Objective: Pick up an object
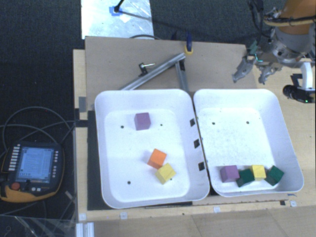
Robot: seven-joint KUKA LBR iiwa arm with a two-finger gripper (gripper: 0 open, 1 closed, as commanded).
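Grey metal arm [292,31] with an orange band, reaching in from the far right, hanging over the bare bench behind the right bin. Two-finger gripper [252,72] pointing down, fingers [240,73] spread wide apart, holding nothing, sitting just past the far edge of the right shallow white plastic bin [276,107].

Lying in the left shallow white plastic bin [108,107]: small purple cube [142,121] near the far middle, alone; small orange cube [157,157] nearer, and small yellow cube [166,173] touching it on its near right side.

Lining up along the near wall of the right bin: another purple cube [229,173] at the left end, then dark green block [244,177], then yellow block [258,171], then second dark green block [274,175] at the right end, all sitting close together. All of these resting well apart from the gripper.

Resting on the floor at the near left: grey and orange hand controller with a screen [30,171], cable curling around it. Leaning across the brown board behind the bins: long grey metal bar [153,72]. Lying far off on the dark floor: shiny silver sheet [116,11].
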